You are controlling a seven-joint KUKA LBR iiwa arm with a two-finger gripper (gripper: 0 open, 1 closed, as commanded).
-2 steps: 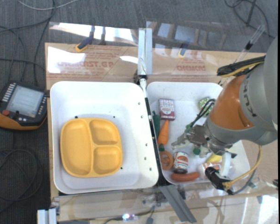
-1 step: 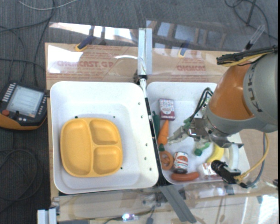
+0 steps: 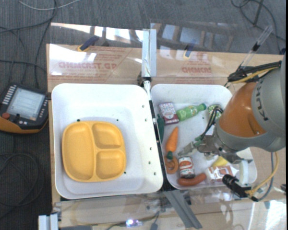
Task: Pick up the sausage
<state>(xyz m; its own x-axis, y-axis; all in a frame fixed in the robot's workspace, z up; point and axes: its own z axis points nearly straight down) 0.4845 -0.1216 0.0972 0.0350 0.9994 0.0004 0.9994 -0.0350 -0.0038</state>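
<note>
The sausage (image 3: 192,179), reddish-brown and short, lies against the front wall of the right bin (image 3: 216,91). It rests just in front of a small red-labelled can (image 3: 186,166). The grey and orange arm comes in from the right and covers the right side of that bin. My gripper (image 3: 188,149) hangs over the middle of the bin, above the can and to the right of a carrot (image 3: 172,139). It is a short way behind the sausage and apart from it.
The right bin also holds a red and white carton (image 3: 168,111), a green bottle (image 3: 190,111), a brown ring-shaped item (image 3: 171,165) and a yellow and white packet (image 3: 220,169) partly under the arm. A yellow divided plate (image 3: 93,150) lies in the left bin (image 3: 101,92).
</note>
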